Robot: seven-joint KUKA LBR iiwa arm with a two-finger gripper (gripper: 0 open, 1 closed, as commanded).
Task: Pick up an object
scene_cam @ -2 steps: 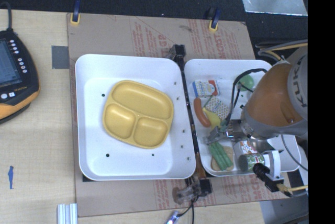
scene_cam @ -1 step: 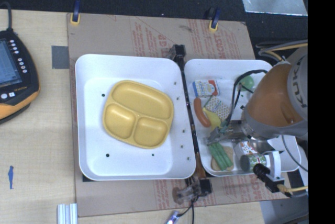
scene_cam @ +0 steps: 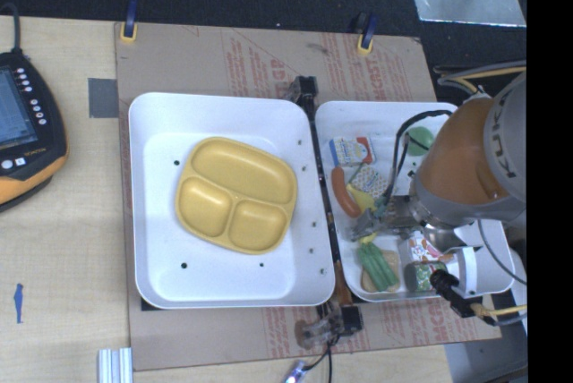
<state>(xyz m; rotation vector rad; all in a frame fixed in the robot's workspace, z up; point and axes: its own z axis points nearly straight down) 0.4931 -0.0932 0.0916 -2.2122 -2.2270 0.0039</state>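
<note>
Down in the right bin goes the gripper, low among the clutter, and whether it grips anything I cannot tell. Left to right now: a yellow divided tray lies in the left bin, corners slanted. Across the divide, a hot dog runs from upper left to lower right, a green toy below it. Grey arm leans in from the right, orange band showing.

Left bin – open floor round the yellow divided plate; right bin crammed w/ toy food, arm overhead.
</note>
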